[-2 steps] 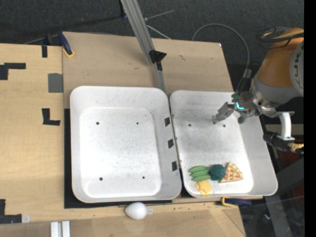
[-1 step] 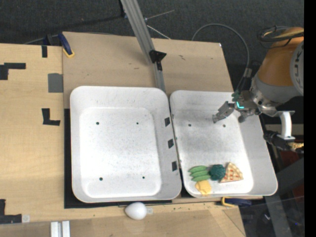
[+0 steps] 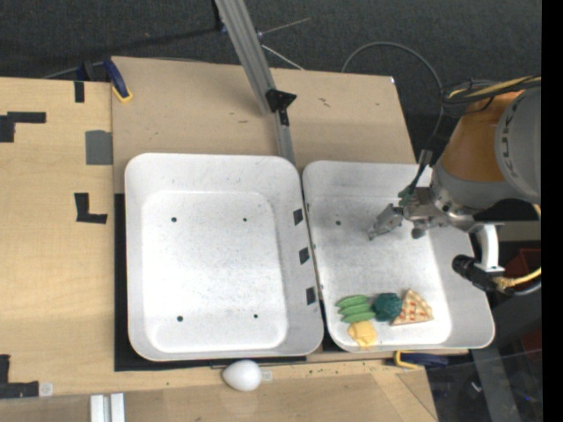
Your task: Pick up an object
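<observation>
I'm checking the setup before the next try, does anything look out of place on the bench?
Yes: a white egg-shaped object lies outside both bins, on the bench by the left bin's near edge. The other items cluster in the right bin's near corner.

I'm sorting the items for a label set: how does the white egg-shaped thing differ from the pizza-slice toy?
The white egg is plain white and rounded; the pizza slice is a flat orange-tan triangle with red spots. The egg lies outside the bins on the bench, by the left bin's near edge; the pizza slice lies inside the right bin, at its near end. The egg lies alone; the pizza slice sits against a dark green toy. Neither is touched by the gripper.
</observation>
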`<state>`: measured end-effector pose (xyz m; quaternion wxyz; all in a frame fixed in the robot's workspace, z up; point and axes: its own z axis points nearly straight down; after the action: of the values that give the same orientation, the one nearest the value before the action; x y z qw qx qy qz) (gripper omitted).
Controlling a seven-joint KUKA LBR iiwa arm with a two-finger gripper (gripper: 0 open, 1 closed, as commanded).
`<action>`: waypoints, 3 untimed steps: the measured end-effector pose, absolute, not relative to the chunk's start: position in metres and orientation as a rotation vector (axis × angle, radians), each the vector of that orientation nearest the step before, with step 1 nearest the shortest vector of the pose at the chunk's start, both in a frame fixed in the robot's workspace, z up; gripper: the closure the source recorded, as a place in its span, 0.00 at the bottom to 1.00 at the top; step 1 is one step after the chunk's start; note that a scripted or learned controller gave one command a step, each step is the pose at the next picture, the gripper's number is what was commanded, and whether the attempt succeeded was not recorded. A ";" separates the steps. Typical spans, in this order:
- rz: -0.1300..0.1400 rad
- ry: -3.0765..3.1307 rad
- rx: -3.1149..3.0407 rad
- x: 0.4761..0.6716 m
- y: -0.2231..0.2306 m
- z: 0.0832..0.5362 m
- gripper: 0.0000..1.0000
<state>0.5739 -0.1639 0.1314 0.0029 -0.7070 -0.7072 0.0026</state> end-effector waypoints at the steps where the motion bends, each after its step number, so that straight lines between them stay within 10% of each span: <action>1: 0.003 -2.224 -2.221 0.574 -0.164 0.088 0.00; 2: 0.001 -2.224 -2.219 0.574 -0.163 0.099 1.00; 3: -0.003 -2.226 -2.223 0.580 -0.167 0.160 1.00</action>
<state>0.5801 -0.1669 0.1602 -0.0023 -0.7065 -0.7077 -0.0011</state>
